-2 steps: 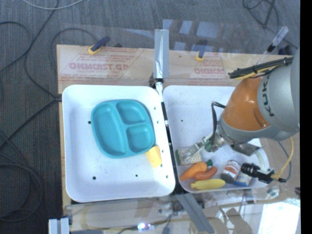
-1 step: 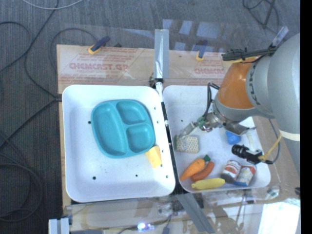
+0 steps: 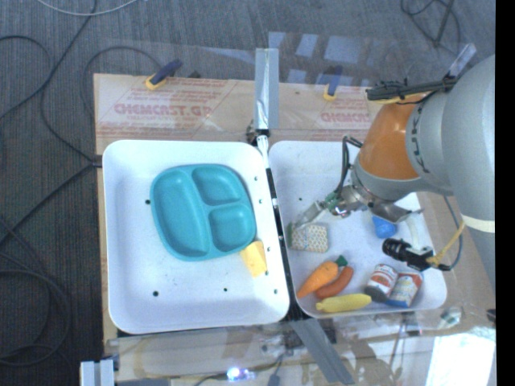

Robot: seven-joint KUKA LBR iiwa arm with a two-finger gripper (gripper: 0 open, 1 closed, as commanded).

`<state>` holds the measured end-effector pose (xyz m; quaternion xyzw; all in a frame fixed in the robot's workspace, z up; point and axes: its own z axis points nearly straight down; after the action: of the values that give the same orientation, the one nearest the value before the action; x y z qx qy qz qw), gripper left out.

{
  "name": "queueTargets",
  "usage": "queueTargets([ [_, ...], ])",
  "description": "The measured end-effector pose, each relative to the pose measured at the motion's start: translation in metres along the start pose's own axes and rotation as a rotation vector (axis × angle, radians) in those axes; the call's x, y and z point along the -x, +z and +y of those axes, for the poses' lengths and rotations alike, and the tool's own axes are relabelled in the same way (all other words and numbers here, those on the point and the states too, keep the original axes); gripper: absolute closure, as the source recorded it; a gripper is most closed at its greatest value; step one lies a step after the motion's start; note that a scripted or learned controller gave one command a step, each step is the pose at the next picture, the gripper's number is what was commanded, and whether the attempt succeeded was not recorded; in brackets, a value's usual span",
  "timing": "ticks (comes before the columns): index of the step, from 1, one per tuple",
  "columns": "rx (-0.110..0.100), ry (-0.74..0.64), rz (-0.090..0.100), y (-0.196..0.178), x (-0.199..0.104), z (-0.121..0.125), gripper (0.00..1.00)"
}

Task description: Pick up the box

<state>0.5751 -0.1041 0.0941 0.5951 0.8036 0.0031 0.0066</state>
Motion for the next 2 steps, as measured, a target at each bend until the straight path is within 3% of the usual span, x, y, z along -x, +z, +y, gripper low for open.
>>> queueTargets([
  [1,0.012,-0.111,-0.005,-0.001,-0.017,-0.049,0.0],
  [2,0.02,-0.111,-0.013,-0.015,-0.015,-0.046,1.0],
])
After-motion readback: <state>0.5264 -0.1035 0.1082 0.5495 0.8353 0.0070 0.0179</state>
